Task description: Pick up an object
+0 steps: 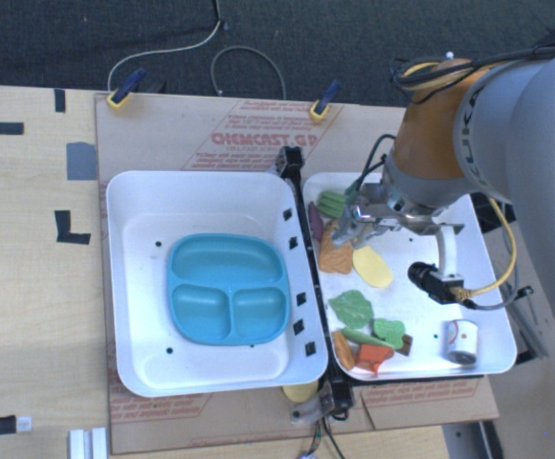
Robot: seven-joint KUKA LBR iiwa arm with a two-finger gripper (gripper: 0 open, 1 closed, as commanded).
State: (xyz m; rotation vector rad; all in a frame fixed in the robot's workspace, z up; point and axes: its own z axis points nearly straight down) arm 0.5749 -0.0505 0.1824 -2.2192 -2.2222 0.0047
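A divided tray (228, 290) lay in the left bin (129, 285). In the right bin (488, 285), toy food pieces (364, 331) clustered along its left side, a small can (460, 342) sat at the near right corner, and the gripper (354, 220) hung above the far left part

One camera, fixed above the bench (29, 285), looking down at a slant. Far enough to take in both white bins whole: left bin (129, 256) near the middle of the picture, right bin (488, 299) toward the right side. Top of the picture facing the far side of the bench, with dark floor (86, 17) and thin cables (215, 32) beyond the cardboard sheet (230, 137). Near edge of the bench at the bottom. Arm (493, 113) entering from the right, large in the picture because close to the lens. No second view, so no shared part.
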